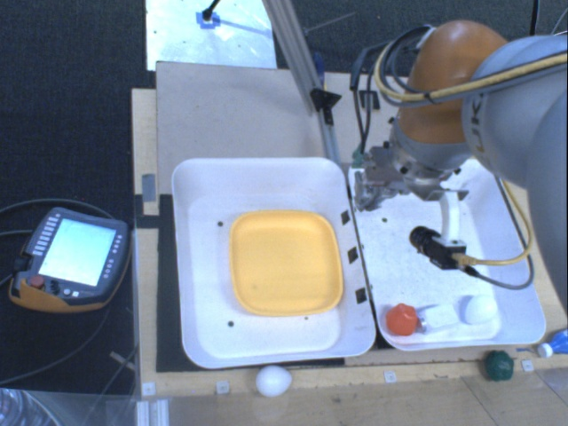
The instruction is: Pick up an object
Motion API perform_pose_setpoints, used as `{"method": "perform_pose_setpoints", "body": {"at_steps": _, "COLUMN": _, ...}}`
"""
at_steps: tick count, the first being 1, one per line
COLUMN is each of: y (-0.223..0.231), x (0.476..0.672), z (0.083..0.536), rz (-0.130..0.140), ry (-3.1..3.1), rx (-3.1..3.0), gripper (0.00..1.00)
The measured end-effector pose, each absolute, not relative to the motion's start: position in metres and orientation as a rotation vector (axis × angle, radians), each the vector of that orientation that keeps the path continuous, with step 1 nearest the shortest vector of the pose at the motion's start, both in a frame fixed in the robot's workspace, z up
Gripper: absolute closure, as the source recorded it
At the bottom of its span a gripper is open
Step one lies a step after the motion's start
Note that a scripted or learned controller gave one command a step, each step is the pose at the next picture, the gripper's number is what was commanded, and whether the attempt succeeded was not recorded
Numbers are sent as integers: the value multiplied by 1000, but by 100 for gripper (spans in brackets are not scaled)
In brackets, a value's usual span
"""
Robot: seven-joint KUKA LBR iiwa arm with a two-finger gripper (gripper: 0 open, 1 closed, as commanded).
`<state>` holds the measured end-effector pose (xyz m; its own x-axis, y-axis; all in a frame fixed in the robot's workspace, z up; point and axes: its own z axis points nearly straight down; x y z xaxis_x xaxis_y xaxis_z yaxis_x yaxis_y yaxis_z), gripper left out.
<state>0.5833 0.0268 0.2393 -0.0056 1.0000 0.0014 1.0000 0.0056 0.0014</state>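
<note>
- So the arm (497, 69) is reaching in from the right, and its gripper (366, 192) sits low at the upper left corner of the right bin (390, 256), right by the wall it shares with the left bin (200, 264).
- Honestly can't tell whether the gripper is open or closed. It's a dark, blurry clump from this angle, and I don't see anything caught in it.
- Pickable stuff in the right bin is all down along the near edge: an orange-red ball (402, 319), a white ball (480, 310), and a small white piece (437, 318) between them, touching or nearly touching the red one.
- The gripper is well apart from those, with bare bin floor under it as far as I can see.
- The left bin holds a yellow square plate (287, 262), lying flat in the middle.
- A white egg-shaped thing (273, 381) and a dark green ball (499, 365) sit outside the bins on the bench's front edge.
- My read: it's at the reach/descend step, nothing grabbed yet.
- If it closes where it is now, it probably comes up empty.
- Next move would need lifting clear of the bin wall, shifting toward the near edge, and lining up over one ball. The white ball looks easier since it sits alone.
</note>
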Motion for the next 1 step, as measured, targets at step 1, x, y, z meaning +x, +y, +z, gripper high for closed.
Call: {"method": "perform_pose_setpoints", "body": {"at_steps": 1, "y": 78, "x": 586, "z": 247, "rz": -2, "ry": -2226, "rx": -2216, "gripper": 100}}
